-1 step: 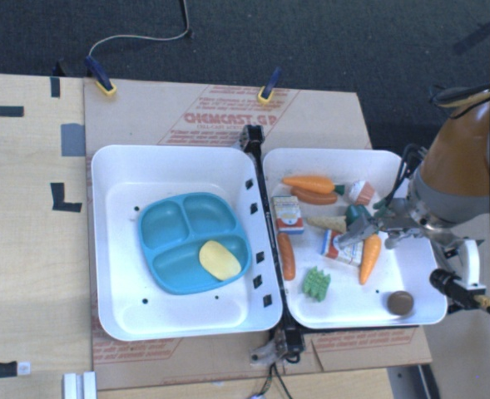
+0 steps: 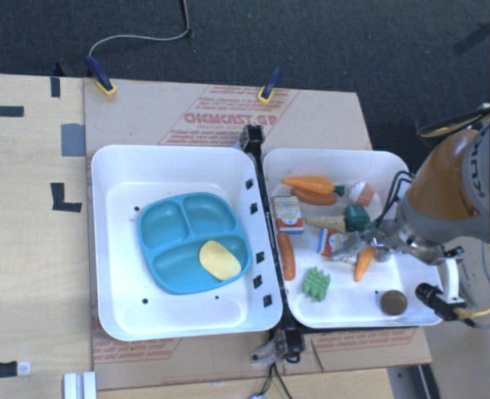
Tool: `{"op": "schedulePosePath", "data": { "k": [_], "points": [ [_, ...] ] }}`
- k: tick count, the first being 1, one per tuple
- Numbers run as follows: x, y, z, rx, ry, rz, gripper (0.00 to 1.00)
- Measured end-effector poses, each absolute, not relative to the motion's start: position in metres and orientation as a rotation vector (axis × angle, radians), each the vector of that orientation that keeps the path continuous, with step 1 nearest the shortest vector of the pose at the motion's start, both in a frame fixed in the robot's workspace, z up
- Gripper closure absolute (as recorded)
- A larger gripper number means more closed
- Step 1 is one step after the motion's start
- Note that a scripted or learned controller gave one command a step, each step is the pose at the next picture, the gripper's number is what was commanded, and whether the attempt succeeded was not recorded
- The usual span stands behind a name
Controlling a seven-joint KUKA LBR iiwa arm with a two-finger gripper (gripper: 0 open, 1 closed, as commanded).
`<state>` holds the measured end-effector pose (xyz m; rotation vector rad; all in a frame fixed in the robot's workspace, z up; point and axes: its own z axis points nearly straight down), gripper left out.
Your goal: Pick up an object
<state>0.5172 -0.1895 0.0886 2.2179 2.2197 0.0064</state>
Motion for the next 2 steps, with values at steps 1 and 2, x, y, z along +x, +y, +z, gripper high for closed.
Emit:
{"op": "schedulePosePath", "data": {
  "k": [1,2],
  "points": [
    [0.519,-0.191,0.100,2.215,2.215,0.009,1.00],
    [0.528,-0.108,0.093,2.209,2.203,0.014,1.00]
  ]
}}
